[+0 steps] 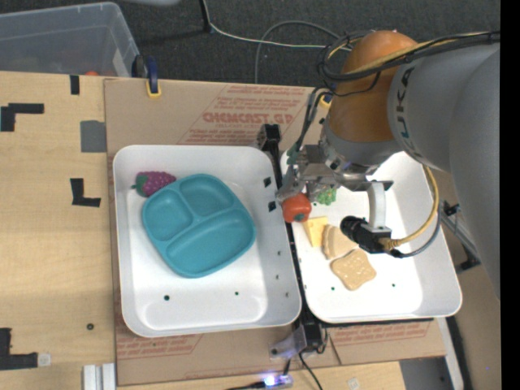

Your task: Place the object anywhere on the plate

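Over the bins' divide | gripper pinching red tomato | cardboard reads "CHEMCAST"

Even bright light, soft shadows, slight blur

Gripper: grey metal, dark fittings. Just below jaws: red-orange tomato-like toy, small green top. Beside jaws, to right in view: green leafy piece. Further below: pale yellow cheese wedge, tan bread slices, light speckling. Arm above jaws: grey, orange band. Well left of jaws in view: teal-blue plate, plain, no pattern; purple grape bunch, green stem. Both bins white, few dark dots. Cardboard underlay: brown, red lettering. Bench: pale wood, black marks.
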Available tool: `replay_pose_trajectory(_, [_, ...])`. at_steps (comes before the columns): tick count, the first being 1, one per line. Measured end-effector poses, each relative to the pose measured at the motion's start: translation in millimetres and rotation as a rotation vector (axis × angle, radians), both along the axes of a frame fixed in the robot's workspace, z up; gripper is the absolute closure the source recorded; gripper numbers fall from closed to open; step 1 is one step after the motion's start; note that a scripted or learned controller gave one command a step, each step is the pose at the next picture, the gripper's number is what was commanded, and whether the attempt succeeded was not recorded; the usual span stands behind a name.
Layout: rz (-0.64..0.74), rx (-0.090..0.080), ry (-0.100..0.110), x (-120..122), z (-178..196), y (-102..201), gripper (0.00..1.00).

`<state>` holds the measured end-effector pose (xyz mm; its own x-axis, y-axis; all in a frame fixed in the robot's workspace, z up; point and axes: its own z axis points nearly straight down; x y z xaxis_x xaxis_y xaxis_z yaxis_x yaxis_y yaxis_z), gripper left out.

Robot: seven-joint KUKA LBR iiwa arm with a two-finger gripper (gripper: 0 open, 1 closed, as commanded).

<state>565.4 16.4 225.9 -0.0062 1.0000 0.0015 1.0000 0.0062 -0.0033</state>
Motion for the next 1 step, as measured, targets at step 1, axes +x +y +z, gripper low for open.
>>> replay_pose_trajectory(1, [0.001, 0.000, 0.000, -19.9, 9.1, 50.5, 1.00])
